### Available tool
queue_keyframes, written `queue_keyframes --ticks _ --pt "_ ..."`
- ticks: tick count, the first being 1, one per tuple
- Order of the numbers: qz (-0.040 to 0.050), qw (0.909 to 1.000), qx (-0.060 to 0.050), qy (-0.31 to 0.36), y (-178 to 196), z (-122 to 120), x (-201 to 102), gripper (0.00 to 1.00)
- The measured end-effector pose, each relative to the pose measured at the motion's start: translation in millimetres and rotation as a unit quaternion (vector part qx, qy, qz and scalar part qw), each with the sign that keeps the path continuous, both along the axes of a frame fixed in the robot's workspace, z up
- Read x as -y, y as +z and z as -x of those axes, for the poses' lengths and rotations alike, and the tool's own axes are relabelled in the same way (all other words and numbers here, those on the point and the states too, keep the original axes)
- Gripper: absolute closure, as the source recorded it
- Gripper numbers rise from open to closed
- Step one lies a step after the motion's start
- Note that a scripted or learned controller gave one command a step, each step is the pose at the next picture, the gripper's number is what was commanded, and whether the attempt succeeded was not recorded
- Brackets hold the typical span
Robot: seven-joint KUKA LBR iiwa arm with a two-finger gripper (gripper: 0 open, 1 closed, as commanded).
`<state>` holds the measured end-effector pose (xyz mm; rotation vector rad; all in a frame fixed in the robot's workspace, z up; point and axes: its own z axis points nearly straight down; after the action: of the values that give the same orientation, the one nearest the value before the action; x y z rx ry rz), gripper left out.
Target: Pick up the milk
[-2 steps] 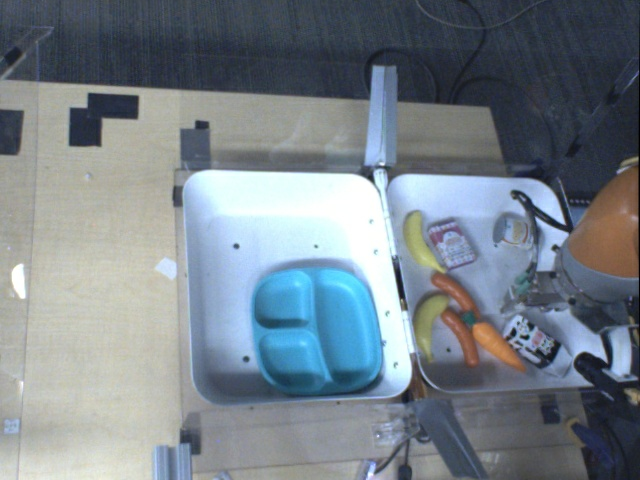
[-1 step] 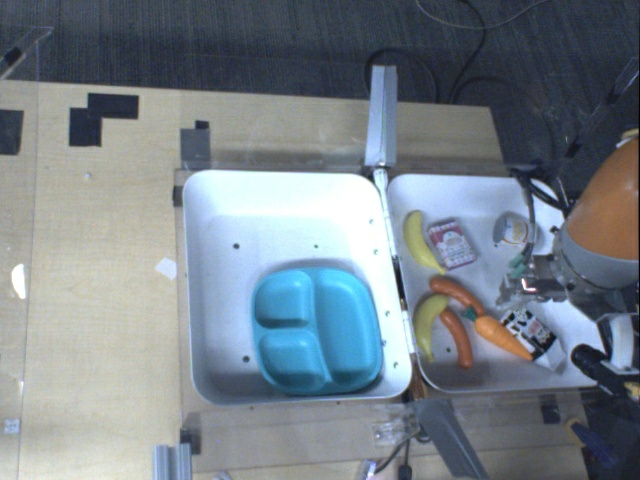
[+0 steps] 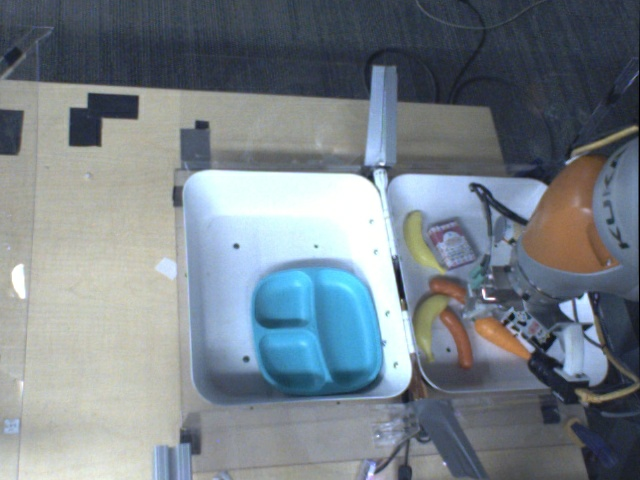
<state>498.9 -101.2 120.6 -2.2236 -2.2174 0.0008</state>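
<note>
The milk [image 3: 450, 243] is a small red and white carton lying flat in the right bin [image 3: 455, 190], near its upper middle, next to a yellow banana [image 3: 421, 240]. My gripper [image 3: 487, 286] hangs low in the same bin, below and to the right of the carton and apart from it. It sits over an orange sausage [image 3: 449, 289] and a carrot [image 3: 503, 337]. The grey arm with its orange band [image 3: 568, 224] covers the bin's right part.
A second banana [image 3: 427, 326] and another sausage [image 3: 458, 339] lie at the right bin's lower left. The left bin [image 3: 230, 218] holds a blue divided tray [image 3: 317, 330]. A metal divider [image 3: 381, 118] stands between the bins at the back.
</note>
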Motion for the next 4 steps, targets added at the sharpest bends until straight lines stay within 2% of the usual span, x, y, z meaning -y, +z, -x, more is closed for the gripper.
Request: queue_keyframes --ticks 1,2,3,4 --pt "0.0010 0.9992 0.011 -0.040 -31 -26 -1 1.00" --pt "0.0007 0.9992 0.011 -0.037 -22 -27 -2 1.00" --pt "0.0028 0.9995 0.014 -0.029 -30 0 -12 1.00" --pt "0.0006 0.9954 0.001 -0.096 23 -67 -13 1.00"
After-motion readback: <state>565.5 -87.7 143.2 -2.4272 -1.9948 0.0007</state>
